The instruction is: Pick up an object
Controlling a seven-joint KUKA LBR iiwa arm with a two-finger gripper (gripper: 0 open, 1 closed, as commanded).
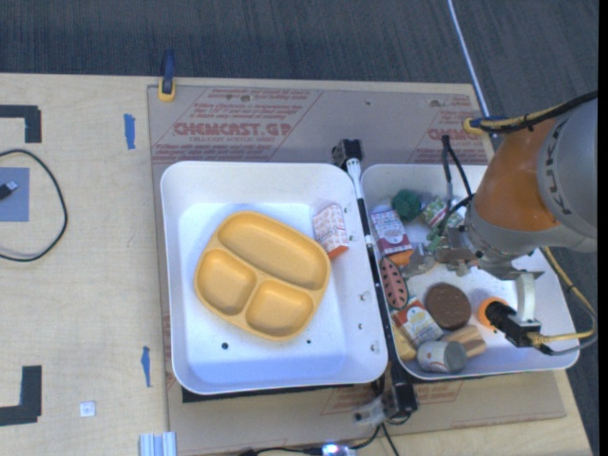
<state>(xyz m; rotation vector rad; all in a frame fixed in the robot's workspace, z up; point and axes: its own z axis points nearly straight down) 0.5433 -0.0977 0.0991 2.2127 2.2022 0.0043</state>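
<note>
A pale wooden counter [76, 283] over dark carpet carries two white bins. In the right bin [560, 357], just below and left of the tool [454, 251], lies a flat brown disc [446, 304], judged light, stiff and best pinched across its rim. Around it are crowded a small can [442, 354], a green lump [408, 202] and packets. Whether the tool is spread or clenched cannot be told. Well to the tool's left, the other bin [180, 255] holds a yellow divided tray [261, 274].
</note>
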